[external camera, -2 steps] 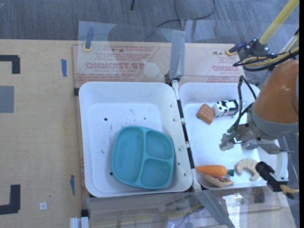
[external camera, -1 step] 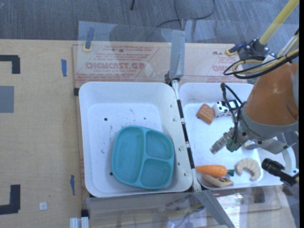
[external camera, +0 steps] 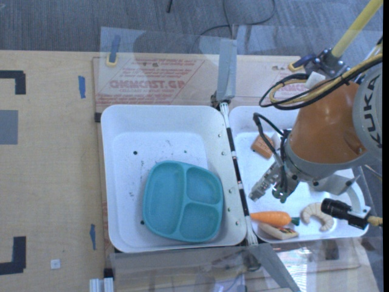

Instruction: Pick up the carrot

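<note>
- On the bench, the two white bins are the biggest things. The bin on the view's left [external camera: 121, 132] carries a teal divided plate [external camera: 182, 202], and the bin on the view's right [external camera: 243, 126] is the one I hang over.
- Next comes my gripper [external camera: 269, 194]. It hovers tilted over the middle of that bin, near the wall shared with the other one, jaws spread with nothing between them.
- Then the carrot [external camera: 270, 217]. It lies flat at the near end of my bin, lengthwise across the view, just below my gripper and apart from it.
- Smaller neighbours crowd it. A pale bun-like piece [external camera: 276, 232] sits touching or just beside its near side, and a pale croissant-shaped piece [external camera: 319, 216] lies off its green end. An orange-brown wedge [external camera: 263, 146] sits well apart at the far end.
- My judgement: this is the approach — the grasp is not yet made.
- The next move calls for shifting toward the near end until I am over the carrot's middle, then turning so my jaws straddle its narrow width. After that I go down and close — without catching the pale piece alongside.
</note>
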Tool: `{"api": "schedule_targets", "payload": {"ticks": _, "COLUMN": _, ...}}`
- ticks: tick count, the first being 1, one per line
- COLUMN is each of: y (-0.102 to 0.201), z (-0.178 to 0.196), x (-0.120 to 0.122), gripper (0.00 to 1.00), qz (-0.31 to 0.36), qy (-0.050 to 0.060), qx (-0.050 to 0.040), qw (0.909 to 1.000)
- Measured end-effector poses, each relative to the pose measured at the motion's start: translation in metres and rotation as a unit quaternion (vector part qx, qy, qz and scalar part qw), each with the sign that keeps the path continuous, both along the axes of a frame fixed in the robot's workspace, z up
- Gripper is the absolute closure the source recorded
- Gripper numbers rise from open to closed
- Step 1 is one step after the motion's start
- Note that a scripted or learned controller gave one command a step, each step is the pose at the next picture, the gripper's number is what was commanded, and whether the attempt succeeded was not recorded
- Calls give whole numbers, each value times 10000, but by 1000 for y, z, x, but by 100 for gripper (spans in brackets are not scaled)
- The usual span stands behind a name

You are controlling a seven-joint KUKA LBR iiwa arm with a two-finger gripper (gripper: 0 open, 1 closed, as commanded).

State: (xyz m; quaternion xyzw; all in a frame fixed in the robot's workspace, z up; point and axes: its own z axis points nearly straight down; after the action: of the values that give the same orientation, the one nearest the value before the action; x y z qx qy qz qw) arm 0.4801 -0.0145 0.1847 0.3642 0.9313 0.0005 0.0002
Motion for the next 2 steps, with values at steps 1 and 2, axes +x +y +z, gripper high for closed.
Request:
{"api": "schedule_targets", "payload": {"ticks": 1, "y": -26, "z": -1, "x": 4, "gripper": 100, "qz": -2778, "qy": -3, "qx": -6, "qw": 9606}}
{"api": "schedule_targets", "payload": {"ticks": 2, "y": -53, "z": -1, "x": -1, "gripper": 100, "qz": -4888, "qy": 1, "qx": -8, "qw": 8724}}
